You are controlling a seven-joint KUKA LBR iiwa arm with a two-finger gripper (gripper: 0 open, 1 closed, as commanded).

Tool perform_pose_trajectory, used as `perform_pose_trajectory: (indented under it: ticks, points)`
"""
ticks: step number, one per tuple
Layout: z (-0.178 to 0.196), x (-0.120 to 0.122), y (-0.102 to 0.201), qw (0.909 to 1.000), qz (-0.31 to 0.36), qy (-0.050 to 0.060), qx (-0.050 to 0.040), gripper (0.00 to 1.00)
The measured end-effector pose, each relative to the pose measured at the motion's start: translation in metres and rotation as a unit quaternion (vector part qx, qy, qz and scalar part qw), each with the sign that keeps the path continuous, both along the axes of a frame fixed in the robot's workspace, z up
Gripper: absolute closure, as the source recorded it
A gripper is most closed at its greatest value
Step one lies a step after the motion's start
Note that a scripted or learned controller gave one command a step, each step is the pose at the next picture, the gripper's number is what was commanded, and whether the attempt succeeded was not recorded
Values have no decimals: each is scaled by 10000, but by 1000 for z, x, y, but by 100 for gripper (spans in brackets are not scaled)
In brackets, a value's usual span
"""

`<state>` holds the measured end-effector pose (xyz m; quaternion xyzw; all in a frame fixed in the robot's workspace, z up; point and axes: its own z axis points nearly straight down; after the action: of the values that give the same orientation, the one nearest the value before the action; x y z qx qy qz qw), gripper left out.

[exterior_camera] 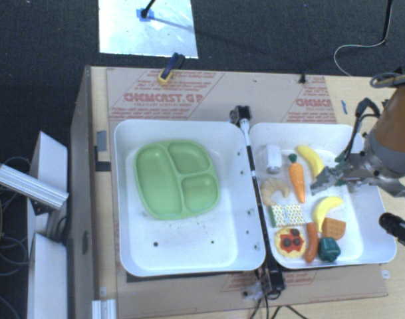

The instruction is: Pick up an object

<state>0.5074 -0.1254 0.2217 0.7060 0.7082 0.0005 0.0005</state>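
Nothing has been picked up yet, as far as I can judge: every piece of toy food lies flat on the floor of the right bin (372, 248), and the gripper (322, 180) hangs low over the middle of that bin with nothing visible in it. The arm (392, 135) comes in over the bin's right rim, its orange band just above the wrist. The gripper's dark tip sits just beside the upper banana (310, 159), which lies near the bin's back edge, and just above a second banana (327, 209) in the middle; whether it touches either one I cannot tell. The tip is a small dark blur from here, so I cannot tell whether it is released or clenched. The carrot (296, 182) lies upright along the left part of the bin, with a white cup (273, 158) toward the back left corner and a pale croissant (275, 190) just below it. Nearer the front edge sit a checkered green-and-white block (286, 214), a small pizza (290, 241), a second carrot (312, 241), an orange slice of bread (334, 228) and a dark teal piece (328, 249) whose shape I cannot make out. The left bin (142, 251) holds only a green divided plate (177, 179), well apart from the arm. What is left is the whole job: settle on one piece, close on it and lift it clear. The arm's upper part is cut off at the picture's right side.
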Motion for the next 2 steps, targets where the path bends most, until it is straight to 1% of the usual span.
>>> perform_pose_trajectory:
  ticks: [1, 2]
  points:
    - [-133, 11, 32, 10000, -5, -54, 1, 0]
    - [-122, 13, 30, 9999, -10, -98, -22, 100]
